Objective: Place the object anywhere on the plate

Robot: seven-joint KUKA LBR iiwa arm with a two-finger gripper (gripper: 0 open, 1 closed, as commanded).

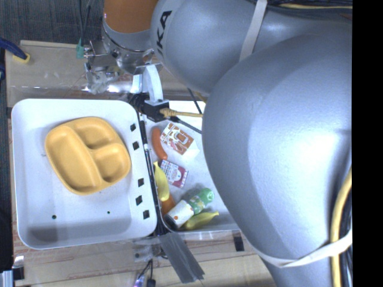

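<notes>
The gripper (114, 70) is being seen at the far edge of the desk, above the bins; whether anything is being held cannot be told. The yellow, matte plastic plate with three rounded compartments (88, 154) is lying bare in the left shallow white bin (36, 220). Placement is being judged not yet done. Glossy packets, a green-capped bottle (191, 203) and a yellow banana-shaped toy (161, 184) are lying in the right bin.

plate (88, 154) in left bin (30, 220), packets (176, 139) right
</notes>
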